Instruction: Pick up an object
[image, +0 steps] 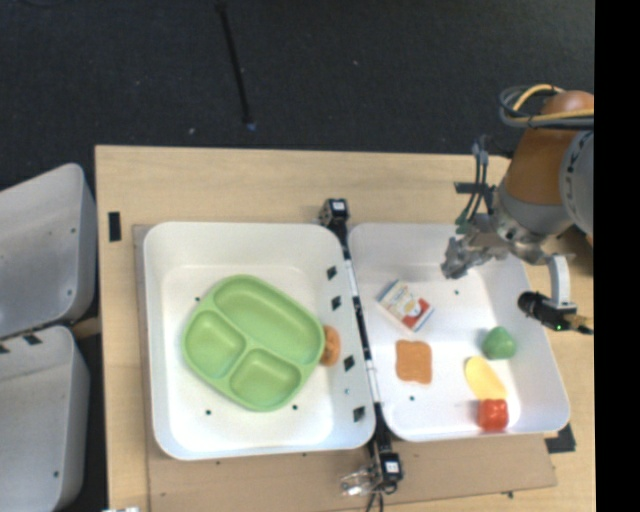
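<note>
In the right bin (400, 415) lie a small white carton with red and blue print (405, 305), an orange toast-like piece (414, 361), a green round item (499, 343), a yellow piece (484, 377) and a red piece (492, 414). My gripper (458, 260) hangs over the bin's back right part, its tip pointing down toward the bin floor, right of and behind the carton. Nothing shows between its fingers.
The left bin (170, 410) holds a green divided plate (253, 342), with a small orange item (330, 345) at its right edge by the divider. Black clips sit along the seam between the bins. The tan bench surrounds both bins.
</note>
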